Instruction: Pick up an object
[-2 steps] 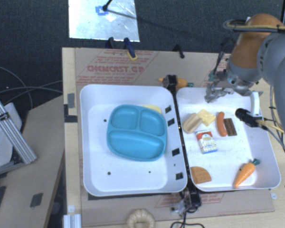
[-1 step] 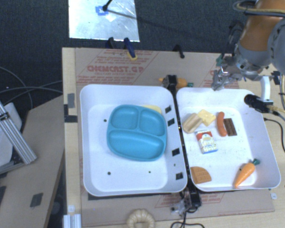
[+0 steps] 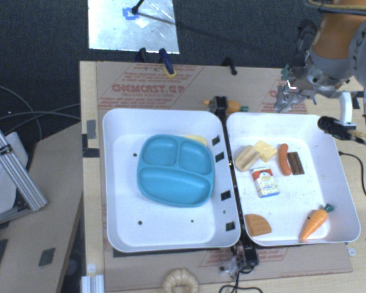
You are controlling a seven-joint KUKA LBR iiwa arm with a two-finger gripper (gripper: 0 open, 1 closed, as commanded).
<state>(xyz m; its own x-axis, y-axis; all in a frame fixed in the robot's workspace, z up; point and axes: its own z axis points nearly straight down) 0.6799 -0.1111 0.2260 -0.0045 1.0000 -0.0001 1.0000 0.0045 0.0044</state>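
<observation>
Camera view: the arm's hand (image 3: pixel 291 96) hangs past the right bin's (image 3: pixel 348 182) far edge. Whether it is spread or closed cannot be told. Sausage (image 3: pixel 283 159) and chocolate bar (image 3: pixel 294 163) touch, so a grab may catch both.

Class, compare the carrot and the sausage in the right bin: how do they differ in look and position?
The carrot is orange, tapered, with a green top; the sausage is red-orange and evenly rounded. The carrot lies slanted near the bin's near right corner; the sausage lies almost straight up the picture, farther back, beside a brown bar. Both are elongated toy foods in the right bin.
</observation>
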